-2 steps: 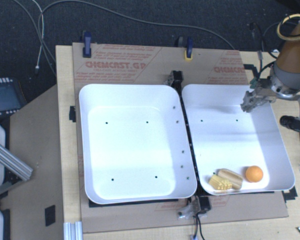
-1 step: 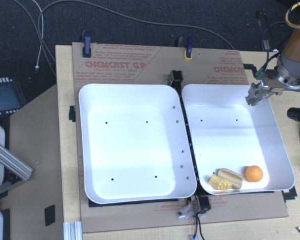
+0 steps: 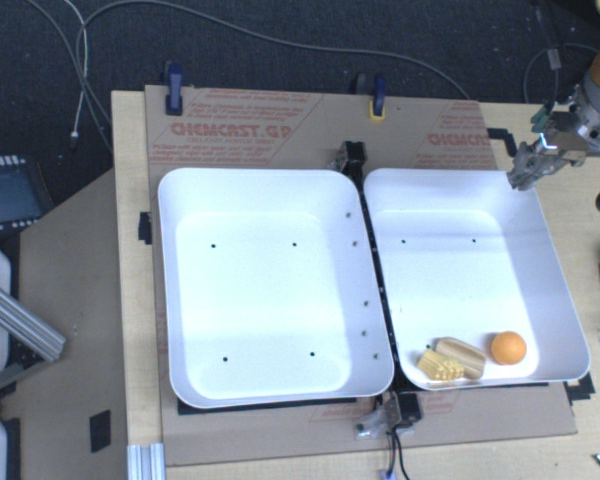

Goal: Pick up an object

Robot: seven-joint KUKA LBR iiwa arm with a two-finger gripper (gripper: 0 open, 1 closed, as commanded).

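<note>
Grey arm [image 3: 598, 88] cut off by the right edge, claw [image 3: 528, 168] small and blurred above the right bin's [image 3: 540, 258] far right corner, fingers' spread unreadable, desk's [image 3: 130, 268] near edge cut off at the bottom.

I see two white bins: the left bin [image 3: 265, 283] is dotted with small dark specks, and in the right bin [image 3: 470, 268] lie an orange ball [image 3: 508, 348], a yellow corn piece [image 3: 440, 367] and a tan roll [image 3: 462, 353]. The worktop [image 3: 135, 298] is pale wood.
</note>
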